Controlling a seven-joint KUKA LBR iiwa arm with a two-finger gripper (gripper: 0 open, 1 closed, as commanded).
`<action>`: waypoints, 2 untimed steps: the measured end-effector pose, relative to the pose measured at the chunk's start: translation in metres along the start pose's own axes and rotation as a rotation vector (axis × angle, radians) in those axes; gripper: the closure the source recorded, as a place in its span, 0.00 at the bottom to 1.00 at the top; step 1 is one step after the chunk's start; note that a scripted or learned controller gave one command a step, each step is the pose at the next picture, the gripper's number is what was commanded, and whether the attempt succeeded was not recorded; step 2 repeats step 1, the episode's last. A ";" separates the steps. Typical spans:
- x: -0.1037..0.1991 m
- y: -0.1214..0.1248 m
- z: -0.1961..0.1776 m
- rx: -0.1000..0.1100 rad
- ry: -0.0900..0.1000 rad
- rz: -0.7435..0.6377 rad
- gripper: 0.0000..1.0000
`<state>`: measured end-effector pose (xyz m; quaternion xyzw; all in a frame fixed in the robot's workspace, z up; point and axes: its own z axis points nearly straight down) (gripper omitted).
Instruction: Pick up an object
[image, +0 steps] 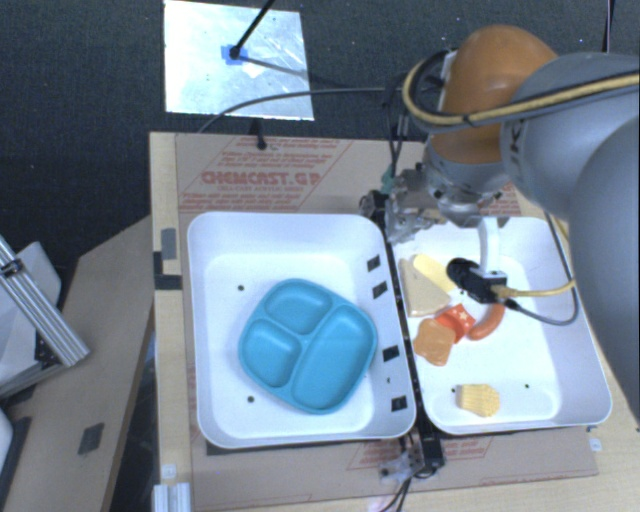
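The right bin (575, 395) holds several toy foods. A tan slice (422, 292) with a pale yellow piece (430, 267) on it lies near the bin's left wall. Below them sit a red-orange piece (458, 318), a reddish sausage (488, 322) and an orange lump (435, 343). A yellow waffle-like piece (478, 400) lies near the front. My gripper (408, 215) hangs over the bin's back left corner, just above the tan slice. The wrist housing hides its tips. Nothing shows held in it.
A blue divided plate (308, 343) lies in the left bin (215, 400). A black part with a yellow cable (480, 283) hangs off the wrist over the food. The grey arm (580, 150) covers the right bin's back right. A foil sheet (238, 60) lies behind the bins.
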<state>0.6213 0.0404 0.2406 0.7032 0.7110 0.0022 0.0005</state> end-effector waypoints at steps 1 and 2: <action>0.057 0.001 0.013 0.002 0.000 0.000 1.00; 0.057 0.001 0.013 0.002 0.000 0.000 1.00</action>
